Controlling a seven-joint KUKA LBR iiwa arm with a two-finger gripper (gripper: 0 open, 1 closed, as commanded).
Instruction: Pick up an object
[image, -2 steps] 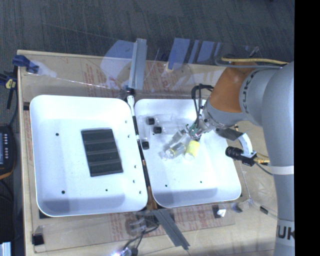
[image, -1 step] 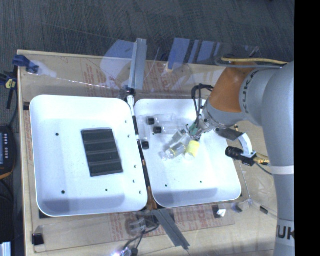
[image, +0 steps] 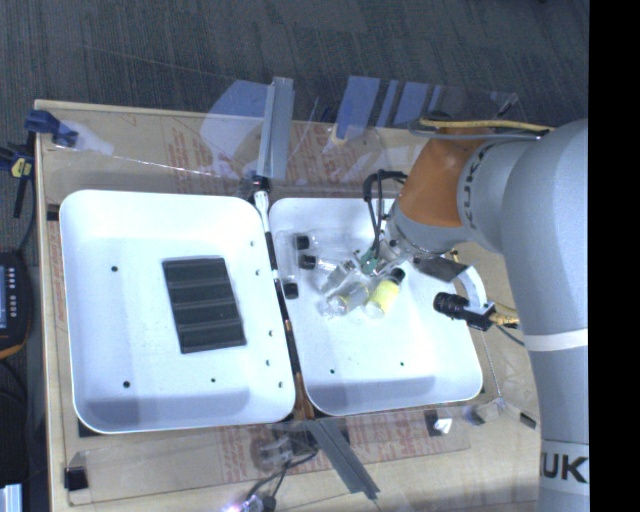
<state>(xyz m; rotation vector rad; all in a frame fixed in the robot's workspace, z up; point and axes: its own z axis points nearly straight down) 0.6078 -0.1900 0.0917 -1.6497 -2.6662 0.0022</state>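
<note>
In the right bin (image: 440, 385) a small cluster lies near the middle: a yellow cylinder-like piece (image: 383, 292) and a clear plastic object (image: 343, 295) beside it on the left. My gripper (image: 368, 266) reaches down from the orange-banded wrist (image: 435, 190) and sits just above and behind this cluster, close to the yellow piece. I cannot make out whether anything is between its tips. Small black pieces (image: 300, 243) lie near the bin's left wall.
The left bin (image: 90, 380) holds a dark ribbed rectangular pad (image: 204, 303) at its middle. A black cable fitting (image: 455, 306) sticks out near the right bin's right wall. The arm's grey body covers the bench's right side.
</note>
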